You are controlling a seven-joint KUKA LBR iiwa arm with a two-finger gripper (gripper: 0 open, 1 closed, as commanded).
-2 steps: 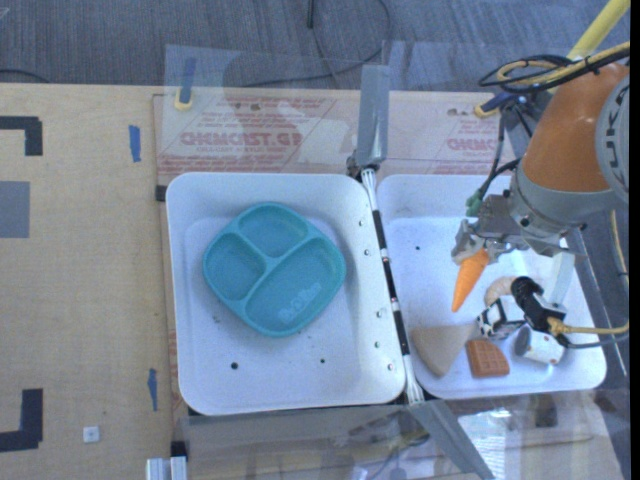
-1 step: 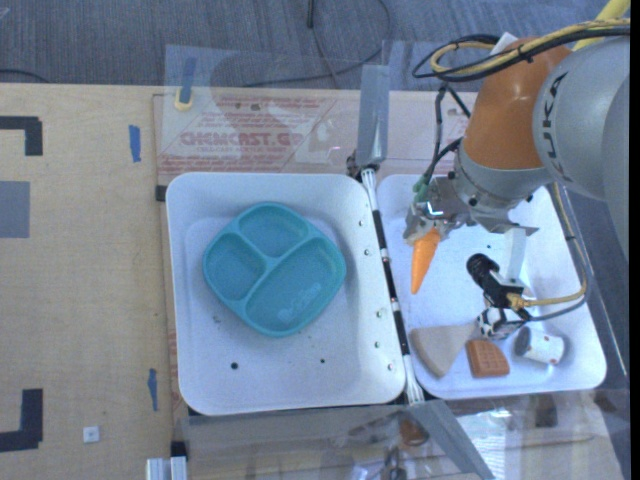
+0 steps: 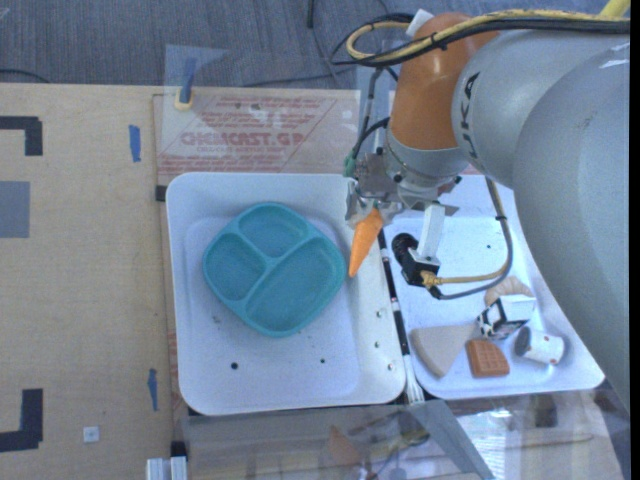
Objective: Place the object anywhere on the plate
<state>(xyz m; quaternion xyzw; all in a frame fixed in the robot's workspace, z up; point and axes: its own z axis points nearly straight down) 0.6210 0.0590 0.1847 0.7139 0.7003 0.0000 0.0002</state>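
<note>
Wooden bench (image 3: 80, 298) bearing two white bins (image 3: 270, 378), side by side.

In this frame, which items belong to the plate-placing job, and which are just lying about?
Belongs to the job:
- orange carrot-shaped object, hanging from the hand
- teal divided plate in the left bin

Just lying about, all in the right bin:
- tan wedge
- brown waffle piece
- small white cup

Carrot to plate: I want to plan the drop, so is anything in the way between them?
Nothing visible. The carrot hangs from the gripper just right of the teal plate, over the left bin. Only bare bin floor lies between them, and the plate's compartments hold nothing.
</note>
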